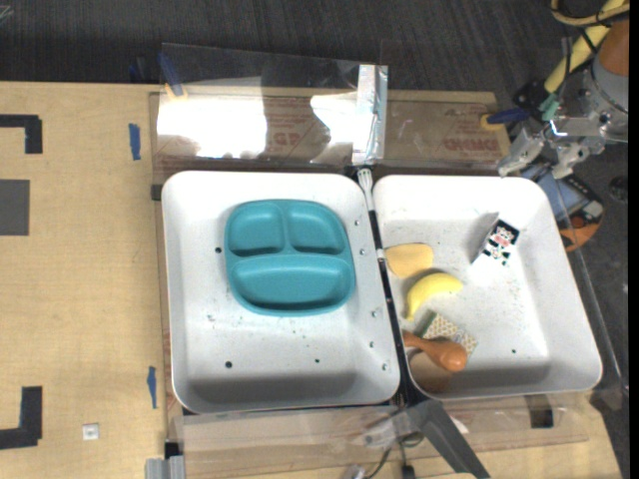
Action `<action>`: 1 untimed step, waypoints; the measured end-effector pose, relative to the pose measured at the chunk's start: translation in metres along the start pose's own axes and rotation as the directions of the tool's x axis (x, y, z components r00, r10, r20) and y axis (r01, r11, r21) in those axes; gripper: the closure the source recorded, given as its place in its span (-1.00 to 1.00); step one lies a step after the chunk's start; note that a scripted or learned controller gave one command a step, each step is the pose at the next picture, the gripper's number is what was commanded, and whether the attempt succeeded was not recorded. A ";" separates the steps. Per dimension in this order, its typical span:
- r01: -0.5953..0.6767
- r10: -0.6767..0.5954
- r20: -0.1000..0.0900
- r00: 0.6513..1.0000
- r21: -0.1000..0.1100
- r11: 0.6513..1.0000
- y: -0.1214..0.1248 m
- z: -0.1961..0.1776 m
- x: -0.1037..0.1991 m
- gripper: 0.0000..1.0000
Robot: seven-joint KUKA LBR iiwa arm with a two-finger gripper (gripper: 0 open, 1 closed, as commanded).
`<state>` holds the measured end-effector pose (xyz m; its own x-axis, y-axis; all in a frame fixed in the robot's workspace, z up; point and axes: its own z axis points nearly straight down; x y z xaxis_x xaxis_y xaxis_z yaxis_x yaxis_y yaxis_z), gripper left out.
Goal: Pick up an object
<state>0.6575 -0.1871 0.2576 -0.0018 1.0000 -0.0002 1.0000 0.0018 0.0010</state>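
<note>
Faint reddish print on the cardboard [439,133] behind the bins, too blurry to actually read anything.

**One fixed camera, high over the bench, looking down at a slant**

A single camera covers the scene. It sits above the bench and looks down at an angle, so the near rims of the two white bins lie close to the bottom of the picture and the dark floor beyond the bench runs along the top. The left bin [190,297] and the right bin [539,317] sit side by side at the centre, both whole within the picture, seen from a middling height. The wooden bench top [70,267] fills the left part. The arm [584,118] enters at the upper right corner, beyond the far corner of the right bin.
</note>
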 end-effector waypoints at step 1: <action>0.044 -0.044 0.002 0.999 -0.007 0.999 -0.003 0.169 0.014 -1.00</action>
<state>0.6542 -0.1730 0.0883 -0.0463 0.9989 -0.0020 0.9989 0.0463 0.0077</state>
